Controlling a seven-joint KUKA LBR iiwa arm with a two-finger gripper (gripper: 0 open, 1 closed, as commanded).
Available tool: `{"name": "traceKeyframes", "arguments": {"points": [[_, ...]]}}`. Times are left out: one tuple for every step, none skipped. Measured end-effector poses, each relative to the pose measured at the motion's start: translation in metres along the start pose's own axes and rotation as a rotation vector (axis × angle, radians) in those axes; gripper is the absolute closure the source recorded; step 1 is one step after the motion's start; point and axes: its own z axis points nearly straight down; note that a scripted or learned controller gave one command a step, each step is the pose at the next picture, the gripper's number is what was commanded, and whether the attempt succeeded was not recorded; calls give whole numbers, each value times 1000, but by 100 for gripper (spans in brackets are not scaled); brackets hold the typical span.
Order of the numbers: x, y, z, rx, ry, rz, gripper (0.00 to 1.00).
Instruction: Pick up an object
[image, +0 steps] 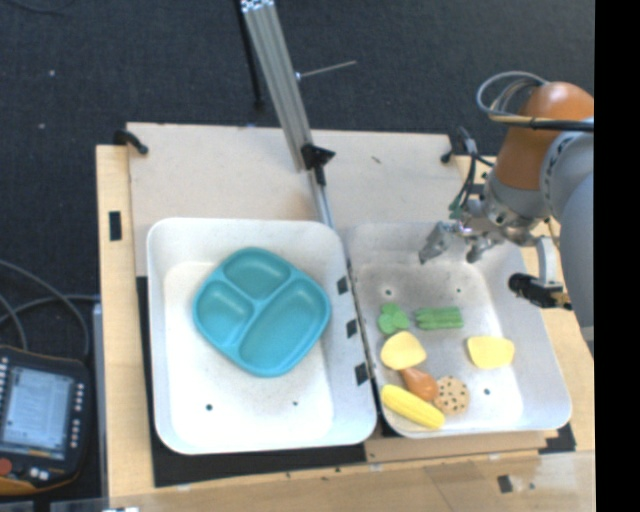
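My gripper (450, 253) hangs over the far end of the right bin (530, 400), open, with nothing between its fingers. Nearer the camera in that bin lie several toy foods: a green leafy piece (392, 319), a green bar (439, 318), two yellow pieces (402, 351) (490, 351), an orange sausage-like piece (420, 382), a brown cookie (452, 395) and a yellow corn cob (411, 407). The green bar is the closest to the gripper, a short way in front of it.
A teal divided plate (263, 310) lies in the left bin (170, 400). A slanted metal rail (285, 90) runs down to the gap between the bins. The bins' shared rims (348, 300) meet in the middle.
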Motion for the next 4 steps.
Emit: {"name": "traceKeyframes", "arguments": {"points": [[-2,2,-17,-9,-6,-4,100],[3,-2,-78,-13,2,-2,100],[2,-1,-133,-13,1,0,100],[45,-24,-128,-4,2,2,100]]}}
